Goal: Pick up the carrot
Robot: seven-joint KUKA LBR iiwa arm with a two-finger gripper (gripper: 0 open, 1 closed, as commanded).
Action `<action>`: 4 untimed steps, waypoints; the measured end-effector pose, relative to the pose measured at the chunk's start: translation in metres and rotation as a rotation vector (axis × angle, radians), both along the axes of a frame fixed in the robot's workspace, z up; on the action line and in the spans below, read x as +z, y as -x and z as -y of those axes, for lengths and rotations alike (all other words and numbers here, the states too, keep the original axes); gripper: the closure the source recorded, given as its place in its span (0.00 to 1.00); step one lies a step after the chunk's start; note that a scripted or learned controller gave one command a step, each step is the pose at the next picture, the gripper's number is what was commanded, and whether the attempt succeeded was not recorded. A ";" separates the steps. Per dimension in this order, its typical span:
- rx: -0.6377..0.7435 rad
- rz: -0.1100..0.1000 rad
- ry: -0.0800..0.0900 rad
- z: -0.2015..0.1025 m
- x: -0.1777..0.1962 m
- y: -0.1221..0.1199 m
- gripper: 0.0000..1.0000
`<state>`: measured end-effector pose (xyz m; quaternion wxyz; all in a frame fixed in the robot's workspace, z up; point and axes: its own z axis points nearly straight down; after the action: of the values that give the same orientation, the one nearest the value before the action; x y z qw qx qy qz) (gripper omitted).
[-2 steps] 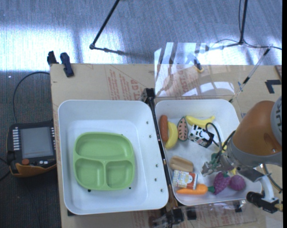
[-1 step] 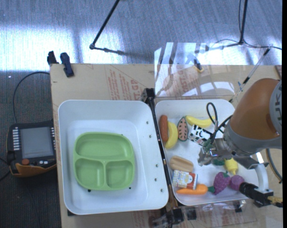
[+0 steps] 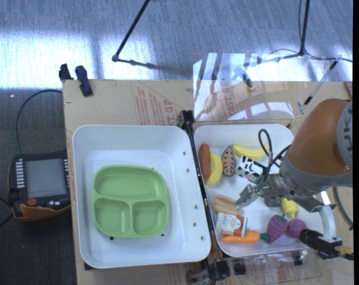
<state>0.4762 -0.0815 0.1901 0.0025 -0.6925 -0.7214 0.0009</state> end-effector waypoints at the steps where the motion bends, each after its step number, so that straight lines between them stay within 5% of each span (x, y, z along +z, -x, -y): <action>1: -0.243 -0.003 0.001 -0.050 -0.005 0.001 0.00; 3: 0.378 0.003 0.000 -0.004 0.013 0.000 0.00; 4: 0.929 0.003 -0.004 -0.033 -0.004 0.000 0.00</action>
<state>0.4760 -0.0487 0.1861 0.0021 -0.2958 -0.9553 -0.0005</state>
